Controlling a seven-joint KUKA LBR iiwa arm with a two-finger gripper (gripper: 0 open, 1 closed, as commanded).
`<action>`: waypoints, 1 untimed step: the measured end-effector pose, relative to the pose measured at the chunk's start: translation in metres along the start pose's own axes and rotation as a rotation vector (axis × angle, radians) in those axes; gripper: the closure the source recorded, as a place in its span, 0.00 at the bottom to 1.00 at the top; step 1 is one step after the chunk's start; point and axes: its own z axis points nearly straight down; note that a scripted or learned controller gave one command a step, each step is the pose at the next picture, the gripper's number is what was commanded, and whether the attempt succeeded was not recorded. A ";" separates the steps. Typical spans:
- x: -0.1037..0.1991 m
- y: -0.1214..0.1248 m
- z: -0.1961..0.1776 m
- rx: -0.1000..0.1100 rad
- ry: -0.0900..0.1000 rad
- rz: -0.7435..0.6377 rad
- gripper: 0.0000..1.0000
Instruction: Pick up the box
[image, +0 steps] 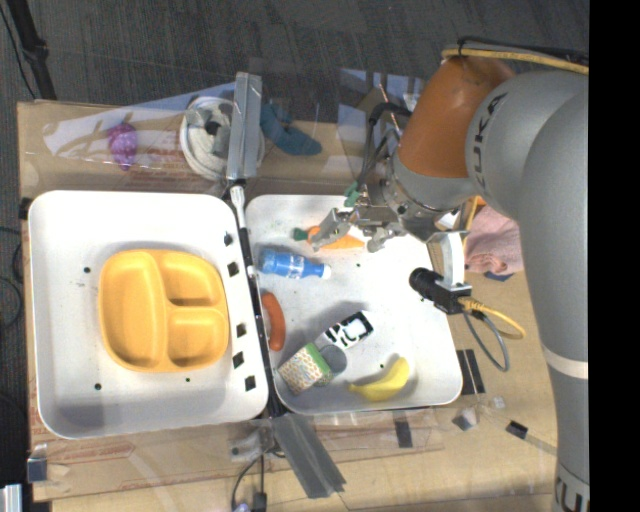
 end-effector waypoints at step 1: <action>-0.003 -0.003 0.067 -0.001 0.000 -0.173 0.00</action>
